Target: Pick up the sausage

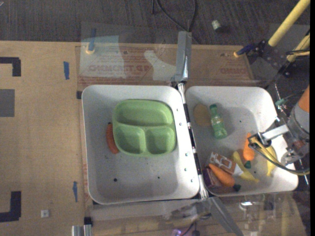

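Lying beside green tray (142,116) in left bin (96,176), sausage (111,138) well apart from claw (291,152); claw state unclear.

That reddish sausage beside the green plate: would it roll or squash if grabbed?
The sausage looks smooth and rounded, so it would probably roll or slip if nudged. It lies tight against the green plate, which may stop it rolling that way. It looks like a light plastic toy, probably stiff.
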Controlling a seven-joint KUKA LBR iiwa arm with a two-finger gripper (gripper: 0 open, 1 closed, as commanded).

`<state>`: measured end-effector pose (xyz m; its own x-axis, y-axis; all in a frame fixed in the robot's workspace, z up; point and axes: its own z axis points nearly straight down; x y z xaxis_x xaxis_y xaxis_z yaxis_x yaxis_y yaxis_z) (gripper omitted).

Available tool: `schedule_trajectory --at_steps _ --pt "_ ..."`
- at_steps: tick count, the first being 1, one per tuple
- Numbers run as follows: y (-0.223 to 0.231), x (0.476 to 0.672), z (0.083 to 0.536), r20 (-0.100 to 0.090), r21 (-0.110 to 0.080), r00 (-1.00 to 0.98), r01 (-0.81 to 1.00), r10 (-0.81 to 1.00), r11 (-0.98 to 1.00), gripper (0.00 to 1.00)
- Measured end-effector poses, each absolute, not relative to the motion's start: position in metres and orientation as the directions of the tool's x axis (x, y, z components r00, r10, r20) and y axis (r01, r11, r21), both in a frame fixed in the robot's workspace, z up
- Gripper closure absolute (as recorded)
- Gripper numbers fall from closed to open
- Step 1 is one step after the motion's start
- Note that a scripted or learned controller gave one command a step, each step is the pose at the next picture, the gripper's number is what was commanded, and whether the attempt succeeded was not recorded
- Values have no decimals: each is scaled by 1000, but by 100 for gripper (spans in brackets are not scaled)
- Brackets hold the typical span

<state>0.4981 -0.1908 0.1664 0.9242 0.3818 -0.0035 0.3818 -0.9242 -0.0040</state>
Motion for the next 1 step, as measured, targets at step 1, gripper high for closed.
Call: schedule_trajectory --at_steps 1 --pt "-155 479 182 -5 -4 979 203 203 -979 0"
